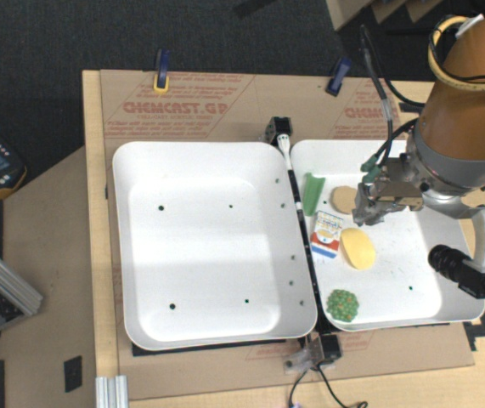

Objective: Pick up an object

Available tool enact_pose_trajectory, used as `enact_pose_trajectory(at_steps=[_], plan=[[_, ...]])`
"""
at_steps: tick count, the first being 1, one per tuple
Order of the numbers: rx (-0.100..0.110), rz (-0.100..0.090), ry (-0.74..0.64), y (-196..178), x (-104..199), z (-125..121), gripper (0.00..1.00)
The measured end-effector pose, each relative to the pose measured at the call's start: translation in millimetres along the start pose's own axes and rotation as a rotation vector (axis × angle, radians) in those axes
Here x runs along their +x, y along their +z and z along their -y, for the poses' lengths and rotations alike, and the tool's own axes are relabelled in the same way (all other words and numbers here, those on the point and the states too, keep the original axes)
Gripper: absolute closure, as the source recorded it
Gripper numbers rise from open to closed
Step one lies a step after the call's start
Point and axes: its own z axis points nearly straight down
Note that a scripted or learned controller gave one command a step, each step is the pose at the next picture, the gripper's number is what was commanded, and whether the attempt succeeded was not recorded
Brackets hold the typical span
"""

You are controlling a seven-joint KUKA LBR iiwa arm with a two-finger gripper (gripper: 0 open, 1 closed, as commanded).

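Cardboard-topped counter (225, 100), two glossy white bins, arm low over the right bin (412, 300).

Nothing is lifted yet, so the whole pick remains. The gripper (369, 213) hangs among the objects; whether it is released or clenched I cannot tell. Around it: a tan rounded piece (343, 199) at nine o'clock, a smooth yellow lemon-like piece (358, 249) at six, a small printed carton (326, 235), a flat green strip (312, 193), and bumpy toy broccoli (342, 304) further towards six.

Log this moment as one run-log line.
arm: over right bin | gripper: above tan round object and yellow object | grasp: none seen | left bin: no objects
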Motion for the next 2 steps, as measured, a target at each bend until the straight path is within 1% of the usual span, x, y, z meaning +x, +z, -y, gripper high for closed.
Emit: enact_pose_trajectory(at_steps=[1,2], plan=[[-0.017,-0.001,-0.007,-90.6,25.5,-0.6,1.0],[-0.013,-0.001,-0.008,-121.1,67.5,0.2,1.0]])
